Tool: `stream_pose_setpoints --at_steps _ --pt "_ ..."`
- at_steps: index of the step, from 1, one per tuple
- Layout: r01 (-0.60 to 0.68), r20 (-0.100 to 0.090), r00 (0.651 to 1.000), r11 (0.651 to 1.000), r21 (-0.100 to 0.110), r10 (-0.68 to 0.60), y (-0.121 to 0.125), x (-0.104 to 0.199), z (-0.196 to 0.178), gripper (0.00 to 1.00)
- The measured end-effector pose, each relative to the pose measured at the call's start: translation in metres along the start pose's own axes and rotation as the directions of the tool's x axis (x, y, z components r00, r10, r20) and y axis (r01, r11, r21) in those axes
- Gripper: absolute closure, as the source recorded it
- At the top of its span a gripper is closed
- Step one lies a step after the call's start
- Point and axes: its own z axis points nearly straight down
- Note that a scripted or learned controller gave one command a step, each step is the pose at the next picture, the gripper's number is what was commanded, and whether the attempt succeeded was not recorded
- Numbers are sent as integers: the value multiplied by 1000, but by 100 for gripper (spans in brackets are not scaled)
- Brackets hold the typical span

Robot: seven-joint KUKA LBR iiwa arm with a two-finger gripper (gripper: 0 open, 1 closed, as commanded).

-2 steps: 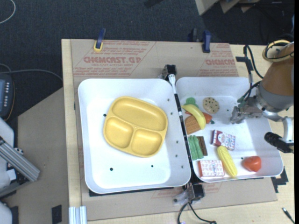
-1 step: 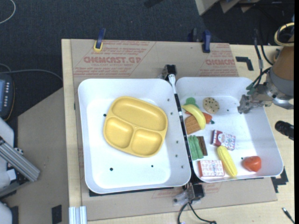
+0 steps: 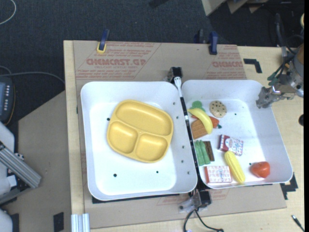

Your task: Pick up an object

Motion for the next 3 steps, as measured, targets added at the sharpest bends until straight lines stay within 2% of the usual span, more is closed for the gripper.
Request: stream_pose_setpoints --at_steps 1,3 --pt "0 -1 1000 1000 4 0 1 0 -2 100" --pt "4 -5 1000 1000 8 -4 -20 93 -16 100"
